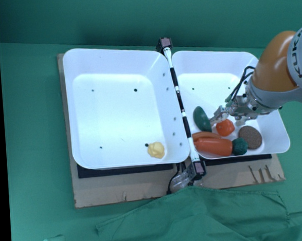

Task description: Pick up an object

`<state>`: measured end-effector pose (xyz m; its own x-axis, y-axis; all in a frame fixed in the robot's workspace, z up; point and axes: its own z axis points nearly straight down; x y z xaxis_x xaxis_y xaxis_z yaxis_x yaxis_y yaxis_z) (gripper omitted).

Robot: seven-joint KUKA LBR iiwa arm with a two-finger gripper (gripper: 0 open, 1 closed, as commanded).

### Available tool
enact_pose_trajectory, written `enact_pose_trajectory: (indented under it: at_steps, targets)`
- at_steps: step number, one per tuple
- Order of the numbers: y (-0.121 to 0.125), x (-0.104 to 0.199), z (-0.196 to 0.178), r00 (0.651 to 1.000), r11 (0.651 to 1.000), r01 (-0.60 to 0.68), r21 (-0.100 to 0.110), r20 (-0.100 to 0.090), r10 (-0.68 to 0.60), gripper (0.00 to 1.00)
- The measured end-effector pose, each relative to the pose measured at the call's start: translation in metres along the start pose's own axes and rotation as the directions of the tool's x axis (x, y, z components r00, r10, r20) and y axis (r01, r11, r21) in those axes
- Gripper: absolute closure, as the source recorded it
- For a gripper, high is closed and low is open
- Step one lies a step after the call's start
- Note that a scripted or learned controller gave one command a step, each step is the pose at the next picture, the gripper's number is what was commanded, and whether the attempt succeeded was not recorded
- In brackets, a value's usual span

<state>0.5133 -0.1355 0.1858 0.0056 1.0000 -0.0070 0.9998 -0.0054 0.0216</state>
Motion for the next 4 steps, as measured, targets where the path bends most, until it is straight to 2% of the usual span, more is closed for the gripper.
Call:
enact_pose_trajectory:
  at_steps: [1, 2, 4]
  targets:
    - [0.003, -0.002, -0.012, 1.000, 1.000, -0.002, -0.007, 0.003, 0.002, 1.00]
    - [0.004, 0.000, -0.057, 1.000, 1.000, -0.015, 0.014, -0.004, 0.015, 1.00]
    - [0.015, -0.015, -0.160, 1.000, 1.000, -0.021, 0.012, -0.003, 0.021, 1.00]
